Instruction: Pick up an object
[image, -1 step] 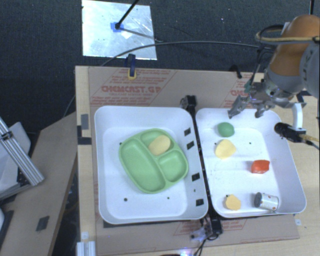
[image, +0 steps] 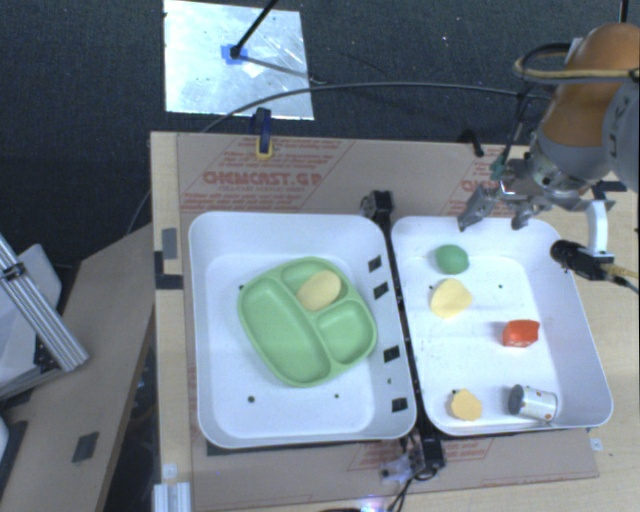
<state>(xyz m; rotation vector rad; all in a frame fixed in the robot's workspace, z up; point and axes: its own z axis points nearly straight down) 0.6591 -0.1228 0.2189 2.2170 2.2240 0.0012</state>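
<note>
The claw (image: 497, 208) hangs above the far edge of the right bin (image: 580, 330), its two fingers spread wide with nothing between them. Nearest to it, just inside that bin, lies a green ball (image: 452, 258), and this looks the likeliest thing to pick up. Just beside the ball, toward the near side, sits a yellow lump (image: 450, 297); a red piece (image: 520, 332), a small yellow piece (image: 464, 405) and a metal can (image: 533, 402) lie farther off. The left bin (image: 225, 300) holds a green divided plate (image: 300, 340) with a yellow piece (image: 320, 290) in one compartment. The ball appears light and smooth, probably toy food, so it may roll or slip. Closing across its widest middle from straight above would seem safest.
</note>
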